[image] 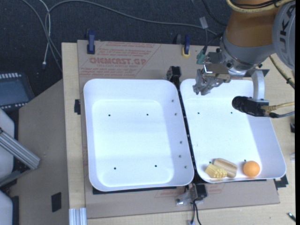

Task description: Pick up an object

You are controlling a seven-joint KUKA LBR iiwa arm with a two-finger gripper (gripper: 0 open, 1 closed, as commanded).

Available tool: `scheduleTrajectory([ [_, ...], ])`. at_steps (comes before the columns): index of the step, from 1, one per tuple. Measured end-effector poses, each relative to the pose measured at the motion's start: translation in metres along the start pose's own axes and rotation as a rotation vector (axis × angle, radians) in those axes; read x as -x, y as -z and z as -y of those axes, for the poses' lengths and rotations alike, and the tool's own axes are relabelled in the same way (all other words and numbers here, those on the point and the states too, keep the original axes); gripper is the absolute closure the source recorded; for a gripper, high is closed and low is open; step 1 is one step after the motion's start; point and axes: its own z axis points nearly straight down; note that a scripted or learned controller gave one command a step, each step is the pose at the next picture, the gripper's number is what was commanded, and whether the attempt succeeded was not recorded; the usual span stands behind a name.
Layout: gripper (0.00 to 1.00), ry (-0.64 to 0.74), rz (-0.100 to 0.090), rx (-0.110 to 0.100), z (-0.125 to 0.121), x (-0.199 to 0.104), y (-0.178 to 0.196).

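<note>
Currently, biggest to smallest:

- Bench board [70, 125]: tan, printed lettering along the far edge, blue clamps at the far corners, dark floor and loose cables beyond it.
- Left bin [136, 90]: white, shallow, a few small dark dots on its floor.
- Right bin [225, 135]: white, butted against the left bin along the centre seam; all three objects sit in its near edge.
- Arm [255, 18]: grey with the orange band, comes in from the upper right and sits over the right bin's far edge.
- Gripper [202, 89]: hangs at the far-left corner of the right bin, close to the centre seam. Nothing visible between the fingers; how far they are spread I cannot tell from this angle.
- Black cylindrical part [248, 106]: sticks out from the wrist over the bin's far right, cable trailing off right.
- Tan bread-like piece [226, 164]: near edge of the right bin, well apart from the gripper, across the bin's full depth.
- Corn cob [215, 172]: yellow, touching the tan piece on its near-left side.
- Orange ball [251, 168]: just right of those two, also far from the gripper.
</note>
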Motion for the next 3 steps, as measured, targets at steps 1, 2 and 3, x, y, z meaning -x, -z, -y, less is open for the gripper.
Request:
scheduleTrajectory([
  [1,1.0,0.0,0.0,0.001,-0.007,-0.025,0.002],
  [2,1.0,-0.001,0.0,0.002,-0.008,-0.024,0.013],
  [3,1.0,0.002,-0.002,0.005,0.024,-0.062,0.058],
])
